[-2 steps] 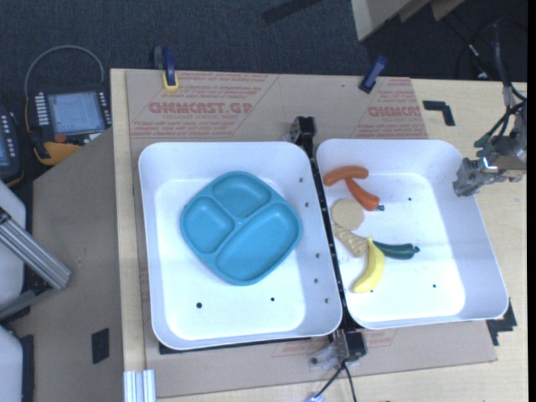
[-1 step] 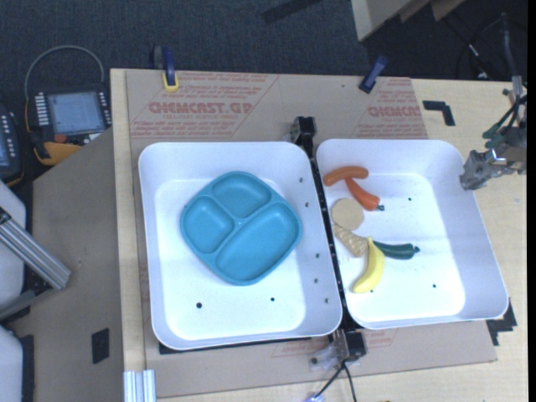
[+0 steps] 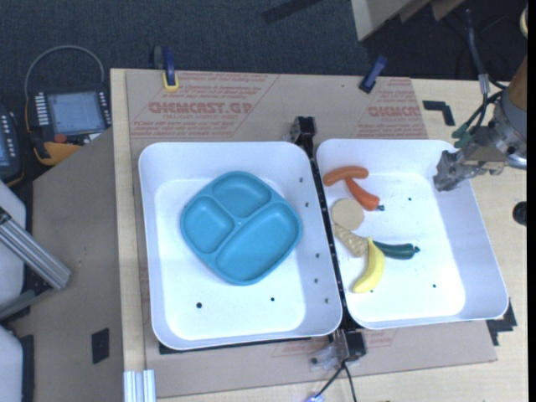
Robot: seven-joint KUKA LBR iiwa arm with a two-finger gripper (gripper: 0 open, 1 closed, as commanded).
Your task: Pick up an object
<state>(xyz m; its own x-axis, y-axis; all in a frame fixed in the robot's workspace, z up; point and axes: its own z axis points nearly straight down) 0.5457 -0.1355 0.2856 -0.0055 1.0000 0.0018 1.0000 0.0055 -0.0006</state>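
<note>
Nearest the camera, at the front edge of the board, a black clamp (image 3: 350, 344) with trailing cable sits where the two bins meet. Left bin (image 3: 167, 308) holds a blue divided plate (image 3: 241, 226), three compartments, lying flat near the bin's centre. Right bin (image 3: 469, 291) holds a cluster of toy food along its left side: orange sausage (image 3: 346, 175) at the back, carrot (image 3: 363, 194) just in front of it and touching or nearly so, a beige round piece (image 3: 347, 215), a tan wedge (image 3: 352, 242), a banana (image 3: 370, 269), and a dark green pepper (image 3: 395, 250) lying across the banana's upper end. Gripper (image 3: 446, 177) hangs at the right bin's back right, near the rim, with the wrist entering from the right. Cannot tell from this view how its fingers are set; nothing is seen held. All food items lie to the gripper's left, well apart from it; the carrot and sausage are closest. A pendant (image 3: 74, 114) rests off the board at upper left.
</note>
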